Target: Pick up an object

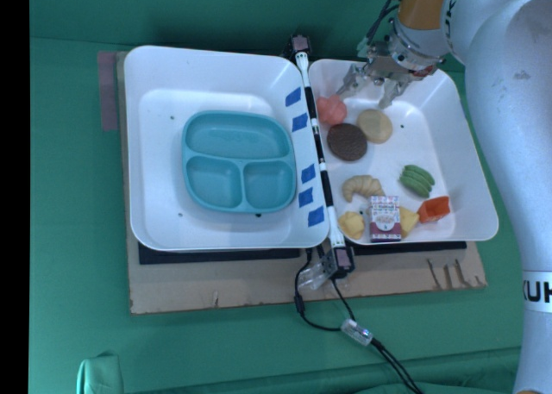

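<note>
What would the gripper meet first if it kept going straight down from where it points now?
Probably bare floor of the right bin, between the pink round item and the potato. The gripper hangs above that gap, though depth is hard to judge.

A robotics lab: a green-draped bench [69, 211], two white bins [147, 82] on cardboard [216, 289], taped edges and loose cables [362, 336].

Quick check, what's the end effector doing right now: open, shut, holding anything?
End effector: open, fingers spread, nothing between them; it hovers over the far end of the right bin, above the food items.
</note>
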### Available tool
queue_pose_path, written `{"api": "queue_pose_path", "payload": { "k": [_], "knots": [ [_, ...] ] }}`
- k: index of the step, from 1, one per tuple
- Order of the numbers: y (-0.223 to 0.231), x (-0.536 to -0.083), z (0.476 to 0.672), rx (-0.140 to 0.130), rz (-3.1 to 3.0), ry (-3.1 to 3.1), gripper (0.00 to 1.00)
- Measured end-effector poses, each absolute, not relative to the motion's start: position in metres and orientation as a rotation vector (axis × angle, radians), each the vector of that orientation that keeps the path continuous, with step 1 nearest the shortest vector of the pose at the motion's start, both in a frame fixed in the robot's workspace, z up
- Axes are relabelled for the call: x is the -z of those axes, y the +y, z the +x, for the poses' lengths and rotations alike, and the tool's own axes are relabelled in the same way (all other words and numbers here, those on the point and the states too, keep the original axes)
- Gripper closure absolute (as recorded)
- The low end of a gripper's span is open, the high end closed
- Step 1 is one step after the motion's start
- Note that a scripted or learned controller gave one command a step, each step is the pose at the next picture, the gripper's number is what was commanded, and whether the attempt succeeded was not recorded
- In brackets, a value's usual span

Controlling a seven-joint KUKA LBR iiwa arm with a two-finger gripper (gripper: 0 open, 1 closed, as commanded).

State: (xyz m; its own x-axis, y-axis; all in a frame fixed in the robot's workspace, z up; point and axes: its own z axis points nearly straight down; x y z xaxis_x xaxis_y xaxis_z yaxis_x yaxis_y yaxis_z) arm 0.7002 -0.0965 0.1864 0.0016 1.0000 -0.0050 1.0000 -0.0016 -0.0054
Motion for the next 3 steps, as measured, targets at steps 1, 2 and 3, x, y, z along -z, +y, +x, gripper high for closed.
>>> {"api": "queue_pose_path", "payload": {
  "k": [1,2,3],
  "knots": [
    [-0.098,-0.188,0.648,0.008,-2.241,-2.225,0.0],
    [-0.11,-0.188,0.618,0.012,-2.241,-2.227,0.0],
    [-0.112,-0.204,0.621,0.025,-2.255,-2.229,1.0]
  ]
}}
